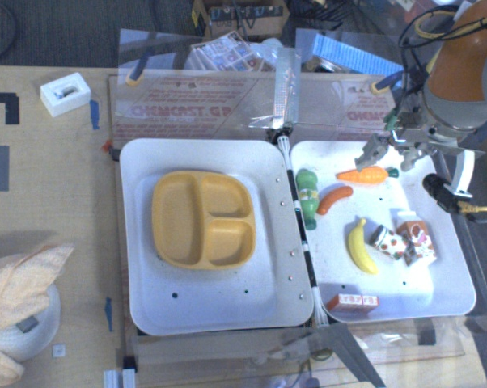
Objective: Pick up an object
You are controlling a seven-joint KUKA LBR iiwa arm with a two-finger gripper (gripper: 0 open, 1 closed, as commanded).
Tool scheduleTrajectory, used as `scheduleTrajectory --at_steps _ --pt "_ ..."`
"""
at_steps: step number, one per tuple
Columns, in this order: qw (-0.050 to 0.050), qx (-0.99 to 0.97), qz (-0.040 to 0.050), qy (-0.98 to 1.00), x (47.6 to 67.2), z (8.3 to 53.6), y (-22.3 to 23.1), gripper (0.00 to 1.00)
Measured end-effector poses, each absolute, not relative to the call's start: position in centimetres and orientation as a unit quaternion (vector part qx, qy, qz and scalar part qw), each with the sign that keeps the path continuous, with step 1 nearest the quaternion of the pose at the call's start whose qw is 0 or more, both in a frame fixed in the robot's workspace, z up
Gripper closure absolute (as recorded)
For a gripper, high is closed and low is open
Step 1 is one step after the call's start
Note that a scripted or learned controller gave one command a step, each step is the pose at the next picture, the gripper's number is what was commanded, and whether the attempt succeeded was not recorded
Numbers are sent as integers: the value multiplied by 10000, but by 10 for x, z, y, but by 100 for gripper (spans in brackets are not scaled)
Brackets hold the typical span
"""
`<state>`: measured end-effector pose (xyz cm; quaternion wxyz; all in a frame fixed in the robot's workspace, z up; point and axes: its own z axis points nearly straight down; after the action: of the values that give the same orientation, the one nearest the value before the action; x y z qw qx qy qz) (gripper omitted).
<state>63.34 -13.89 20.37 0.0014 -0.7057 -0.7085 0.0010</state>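
Note:
In the right bin (450, 285) lie an orange carrot (362, 175), a red sausage-shaped piece (334, 199), a green piece (307, 196) against the left wall, a yellow banana (360, 246), a few small printed packets (405, 242) and a red box (355, 301). My gripper (393, 153) hangs over the bin's far side, just beyond the carrot's right end. Its fingers (375, 146) stand spread and open, with nothing between them.
The left bin (146, 297) holds a yellow divided plate (203, 218). Clear plastic sheeting (203, 107) rises behind both bins. A white box (65, 94) and a cloth (21, 277) lie on the bench at left. A black cable part (442, 191) hangs by the right bin's right side.

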Motion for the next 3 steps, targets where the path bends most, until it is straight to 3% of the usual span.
scheduleTrajectory --at_steps 1,2,3 --pt "-43 -6953 -37 -7187 628 108 -121 0" --pt "-27 -6488 -22 -7610 549 87 -132 0" --pt "-44 -6503 -33 -7597 550 96 -134 100"
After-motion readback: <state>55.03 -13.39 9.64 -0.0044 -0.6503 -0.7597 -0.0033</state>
